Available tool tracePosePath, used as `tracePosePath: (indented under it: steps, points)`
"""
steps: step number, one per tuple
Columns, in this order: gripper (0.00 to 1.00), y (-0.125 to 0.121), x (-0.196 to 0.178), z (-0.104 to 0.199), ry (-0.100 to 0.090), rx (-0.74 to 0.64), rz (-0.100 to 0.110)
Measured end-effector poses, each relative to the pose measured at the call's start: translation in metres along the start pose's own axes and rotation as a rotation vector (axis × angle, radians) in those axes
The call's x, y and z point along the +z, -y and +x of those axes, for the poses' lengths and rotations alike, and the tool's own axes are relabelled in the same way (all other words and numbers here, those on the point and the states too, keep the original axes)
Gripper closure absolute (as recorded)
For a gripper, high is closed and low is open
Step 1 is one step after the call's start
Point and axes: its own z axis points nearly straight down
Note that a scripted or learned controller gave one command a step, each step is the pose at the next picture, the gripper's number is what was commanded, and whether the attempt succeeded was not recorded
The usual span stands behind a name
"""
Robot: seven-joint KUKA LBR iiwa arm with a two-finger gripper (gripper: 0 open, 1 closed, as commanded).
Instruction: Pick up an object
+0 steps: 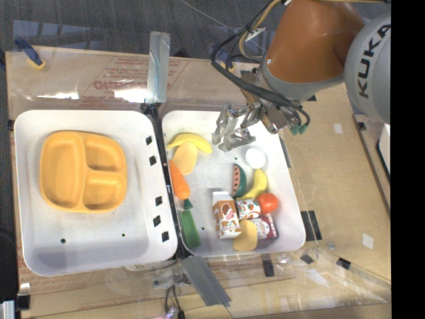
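Note:
My gripper (232,135) hangs over the far part of the right bin (289,178), its metal fingers spread and nothing between them. Just left of it lie a yellow banana (189,140) and a pale yellow piece (185,158). A white round lid-like object (255,157) sits just right of the fingertips. Nearer the front lie a watermelon slice (238,178), a second banana (258,182), a red tomato (267,203), small cartons (228,218), a carrot (179,181) and a green cucumber (188,226).
The left bin (40,244) holds a yellow divided plate (83,170). A black divider with clips runs between the bins. The arm's orange band and cables loom above the right bin's far edge. Bench surface lies to the right.

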Motion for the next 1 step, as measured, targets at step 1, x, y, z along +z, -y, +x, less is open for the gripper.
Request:
tracePosePath:
  steps: [1]
  points:
    - [1.0,0.059,-0.0447,0.0678,-0.006,-0.353,-0.004]
